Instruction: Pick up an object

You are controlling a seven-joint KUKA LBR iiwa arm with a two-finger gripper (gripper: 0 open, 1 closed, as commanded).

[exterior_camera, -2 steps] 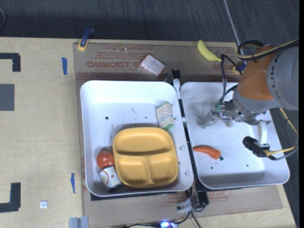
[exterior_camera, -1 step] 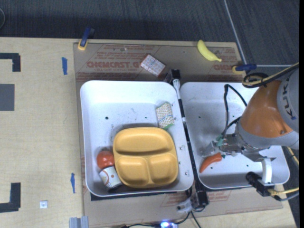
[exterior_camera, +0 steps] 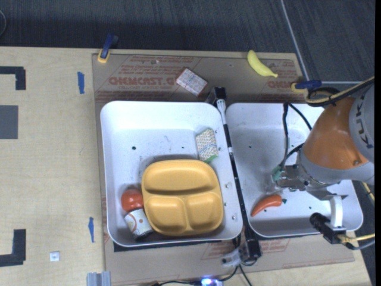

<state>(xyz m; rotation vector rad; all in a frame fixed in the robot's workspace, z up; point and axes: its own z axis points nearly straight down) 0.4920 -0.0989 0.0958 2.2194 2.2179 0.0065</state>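
Camera view: carrot (exterior_camera: pixel 266 204) tip lower-left

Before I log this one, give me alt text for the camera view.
The grey-and-orange arm reaches into the right white bin, its claw just above a toy carrot. The left bin holds a yellow divided tray, a small patterned packet and an orange-and-white object.
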